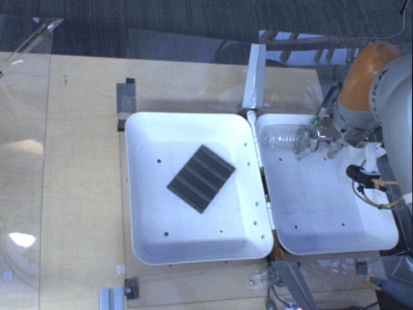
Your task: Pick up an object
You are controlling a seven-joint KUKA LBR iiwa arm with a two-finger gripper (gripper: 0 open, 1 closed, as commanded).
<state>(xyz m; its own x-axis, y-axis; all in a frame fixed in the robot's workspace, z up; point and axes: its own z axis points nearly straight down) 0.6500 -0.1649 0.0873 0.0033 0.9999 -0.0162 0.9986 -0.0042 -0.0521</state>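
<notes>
A dark grey ribbed rectangular slab (201,178) lies flat and turned diagonally in the middle of the left bin (145,237). A clear plastic object (281,137), hard to make out against the white, rests in the far left corner of the right bin (335,241). My gripper (317,148) hangs over the far part of the right bin, just right of the clear object. Its fingers (302,149) stand apart, and I see nothing between them.
The grey arm with its orange band (362,76) comes in over the right bin's far right side. Cables and a black-and-yellow connector (362,176) hang along that bin's right wall. A metal post (254,76) stands behind the seam between the bins.
</notes>
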